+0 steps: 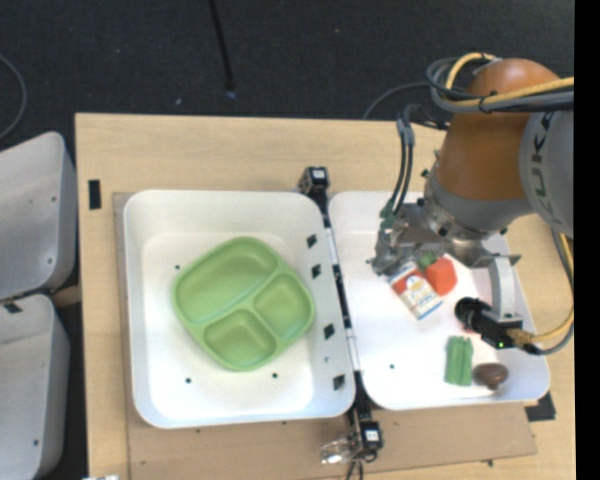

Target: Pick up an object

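A: Where are the pick candidates?
B: All in the right bin. Small red-and-white carton lies flat near the bin's middle, tilted. Orange piece just beside it on the right, touching or nearly so. Green block sits toward the near right corner, with a dark brown rounded object just right of it.
A: Tool position?
B: Tool is down inside the right bin, just left of and slightly beyond the carton. Can't tell whether it's open or closed; the wrist hardware covers the tips from this angle. Nothing visibly between them, so no confirmed grasp.
A: Arm?
B: Arm comes in from the right, orange band over the bin's far right part, cables looping above it. A black fitting with a yellow cable hangs over the bin's right side, near the green block.
A: Left side?
B: Left bin holds a green three-compartment plate, roughly centred, flat. Bins sit side by side on the light wooden tabletop, joined by a black-clipped divider.
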Tool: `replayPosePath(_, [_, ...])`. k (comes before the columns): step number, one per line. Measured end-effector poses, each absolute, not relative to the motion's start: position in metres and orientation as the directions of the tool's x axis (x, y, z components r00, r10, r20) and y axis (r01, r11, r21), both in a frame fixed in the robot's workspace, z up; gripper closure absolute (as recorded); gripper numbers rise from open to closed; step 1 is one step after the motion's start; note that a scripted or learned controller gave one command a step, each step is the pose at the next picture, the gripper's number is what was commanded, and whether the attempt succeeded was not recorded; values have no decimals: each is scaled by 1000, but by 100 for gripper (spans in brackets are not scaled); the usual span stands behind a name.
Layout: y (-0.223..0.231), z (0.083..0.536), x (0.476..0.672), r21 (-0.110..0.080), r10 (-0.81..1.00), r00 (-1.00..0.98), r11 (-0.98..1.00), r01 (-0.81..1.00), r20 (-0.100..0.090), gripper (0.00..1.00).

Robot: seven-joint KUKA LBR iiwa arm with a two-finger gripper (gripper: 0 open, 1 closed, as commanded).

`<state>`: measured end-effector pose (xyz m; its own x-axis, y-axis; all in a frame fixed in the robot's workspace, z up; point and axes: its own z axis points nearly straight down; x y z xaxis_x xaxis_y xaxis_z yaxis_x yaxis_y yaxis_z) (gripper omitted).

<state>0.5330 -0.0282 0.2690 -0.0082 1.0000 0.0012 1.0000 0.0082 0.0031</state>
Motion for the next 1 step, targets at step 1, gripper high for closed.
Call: replayPosePath(1, [33,269,526,0,1000,-9,9,1000,1,100])
